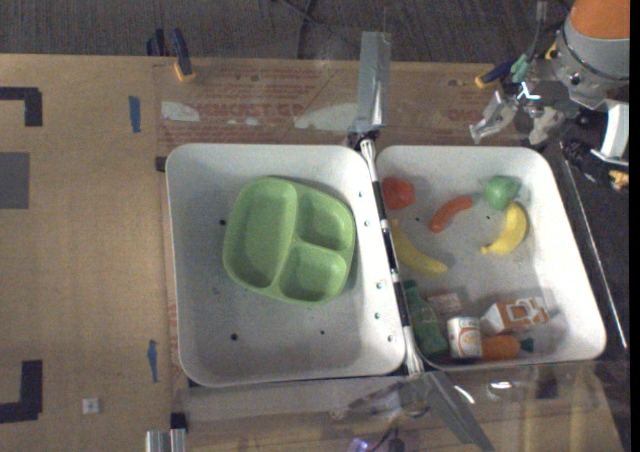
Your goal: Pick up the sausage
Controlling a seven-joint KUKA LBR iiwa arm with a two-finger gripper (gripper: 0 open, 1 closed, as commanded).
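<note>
The arm's claw hangs above the cardboard-covered table, just beyond the far rim of the right-hand shallow white bin. Whether its fingers are spread or pressed together cannot be told at this resolution; nothing is visible between them.

The small orange-red curved toy sausage lies flat on the floor of the right bin, in its far half. It sits between a red rounded toy on one side and a green rounded toy with a yellow plastic banana on the other, apart from each. A second yellow banana-shaped piece lies nearer the divider. This spacing probably leaves room for fingers to close across the sausage's narrow width.

Relative to the claw, the sausage lies inside the bin, nearer the camera and slightly toward the left bin. The left bin holds a green compartment tray, which plays no part in the pick.
</note>
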